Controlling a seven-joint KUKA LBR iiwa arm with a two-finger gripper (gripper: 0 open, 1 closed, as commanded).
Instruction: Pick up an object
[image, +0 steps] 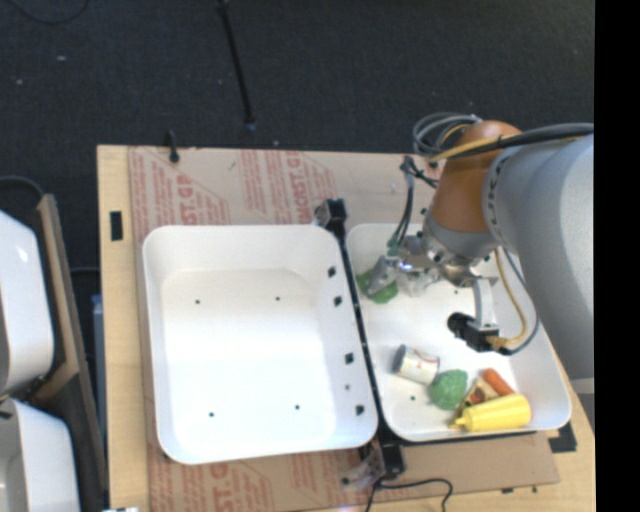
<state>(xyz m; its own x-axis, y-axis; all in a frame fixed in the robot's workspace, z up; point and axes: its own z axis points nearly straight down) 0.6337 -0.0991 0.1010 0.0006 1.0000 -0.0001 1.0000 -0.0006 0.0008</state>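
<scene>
Green and small, a piece (381, 287) lies in the far left corner of the right bin (418, 325), close against the wall shared with the left bin (250, 330). The gripper (398, 272) sits right over it, low in that corner, with the arm (470, 200) reaching in from the right and bent down steeply. That posture suggests the green piece is the chosen target, since it is the only thing within reach of the tool. Whether the gripper is wide, narrow or already closed on the piece cannot be told, because the wrist hides the tips.

The other things are grouped well apart at the near side of the same bin. A pale cylinder (412, 362) lies on its side, a green lump (450, 388) is just beside it, an orange piece (496, 381) is to the lump's right, and a yellow bottle (495, 413) rests against the near rim.

The corner spot probably makes the grasp awkward, as the wall leaves little room on the left. The pick looks to be at the grasping step, not yet a lift.
</scene>
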